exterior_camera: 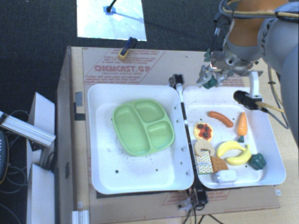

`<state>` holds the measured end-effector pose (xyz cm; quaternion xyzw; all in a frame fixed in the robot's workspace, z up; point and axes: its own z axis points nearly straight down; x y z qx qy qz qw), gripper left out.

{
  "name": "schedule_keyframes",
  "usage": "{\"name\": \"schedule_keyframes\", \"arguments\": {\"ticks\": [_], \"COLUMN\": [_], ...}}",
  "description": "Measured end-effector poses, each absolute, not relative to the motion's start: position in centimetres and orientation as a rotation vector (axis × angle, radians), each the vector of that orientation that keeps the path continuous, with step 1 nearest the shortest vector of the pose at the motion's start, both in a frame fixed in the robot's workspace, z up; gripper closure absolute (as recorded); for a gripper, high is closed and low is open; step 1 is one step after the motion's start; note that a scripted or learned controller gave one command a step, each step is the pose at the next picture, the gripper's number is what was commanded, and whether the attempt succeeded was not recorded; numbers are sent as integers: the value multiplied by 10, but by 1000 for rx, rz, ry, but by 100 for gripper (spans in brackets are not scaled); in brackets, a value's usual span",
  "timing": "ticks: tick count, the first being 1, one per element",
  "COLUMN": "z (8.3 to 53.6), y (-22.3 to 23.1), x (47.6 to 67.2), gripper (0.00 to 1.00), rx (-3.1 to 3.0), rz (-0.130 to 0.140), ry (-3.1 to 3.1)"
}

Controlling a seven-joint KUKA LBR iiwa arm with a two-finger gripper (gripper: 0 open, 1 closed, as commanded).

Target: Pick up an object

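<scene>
Nearest the bottom edge of the frame, in the right bin (275, 169), lie a white block (225, 176), a cracker packet (203, 163), a banana (235, 152) and a dark green piece (256, 161). Above them sit a pizza slice (204, 131), a carrot (241, 123) and a sausage (220, 118) (all loose, none lifted). The left bin (105, 174) holds a green divided plate (143, 126). Farthest, at upper right, the gripper (211, 80) hangs over the right bin's top rim; whether its jaws are spread or closed cannot be told.
</scene>
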<state>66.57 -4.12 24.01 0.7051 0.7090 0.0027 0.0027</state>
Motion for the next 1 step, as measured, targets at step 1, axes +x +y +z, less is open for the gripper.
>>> {"name": "schedule_keyframes", "arguments": {"ticks": [1], "z": [253], "y": [-91], "x": [669], "gripper": [100], "rx": [2217], "rz": [2], "ry": [2221]}}
